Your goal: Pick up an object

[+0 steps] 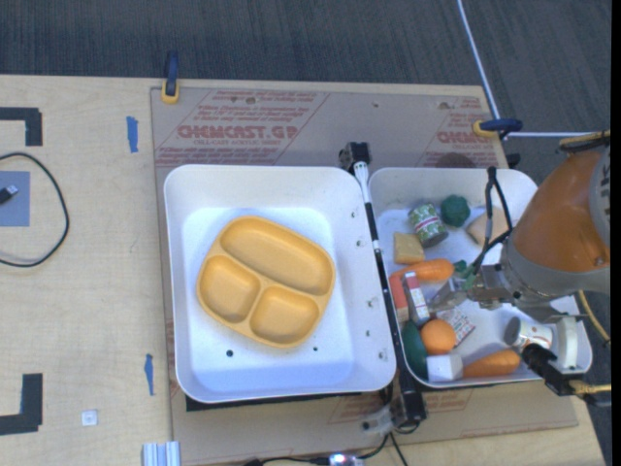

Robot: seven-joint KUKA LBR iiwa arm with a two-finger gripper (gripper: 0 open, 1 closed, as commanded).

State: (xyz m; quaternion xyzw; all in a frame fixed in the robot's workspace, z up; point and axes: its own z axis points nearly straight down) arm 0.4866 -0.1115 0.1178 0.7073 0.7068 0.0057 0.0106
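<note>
Two shallow white bins side by side on the table point(87, 289). In the left bin point(184, 260), a yellow three-compartment plate point(266, 280), lying flat near the middle. In the right bin point(388, 202), a clutter of small objects: a green-labelled can point(427, 222) and a dark green round piece point(454, 208) toward the far side, a tan block point(408, 249) just left of the can, an orange carrot point(433, 271) near the middle, an orange ball point(439, 337) toward the near side with a second carrot point(491, 363) to its right along the near wall. Arm point(568, 226) reaching in from the right, low over the right bin. Gripper point(464, 287) down among the objects, just right of the middle carrot; hard to tell whether open or closed, and nothing seen clearly held.
</note>
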